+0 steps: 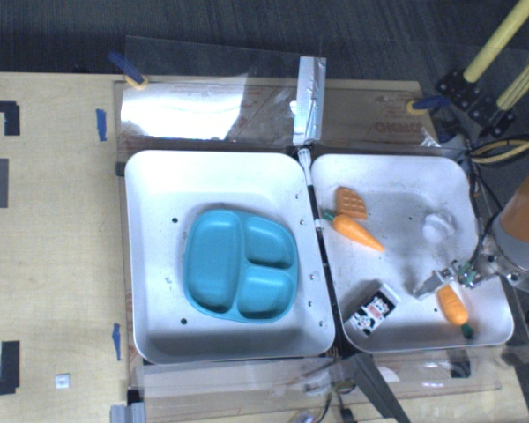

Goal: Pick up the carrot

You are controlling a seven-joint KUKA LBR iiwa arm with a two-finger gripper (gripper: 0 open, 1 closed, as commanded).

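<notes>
Carrot (452, 307) lies just nearward of the pincer (448, 280), long axis slanting near-right; pincer's state cannot be told.

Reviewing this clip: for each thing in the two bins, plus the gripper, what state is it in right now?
Blue divided plate: flat in the left bin, nothing on it.
Carrot: lying loose in the right bin, by its left wall.
Waffle piece: flat, just above that carrot.
Second carrot: lying near the gripper, not gripped.
Black-and-white packet: lying tilted.
</notes>
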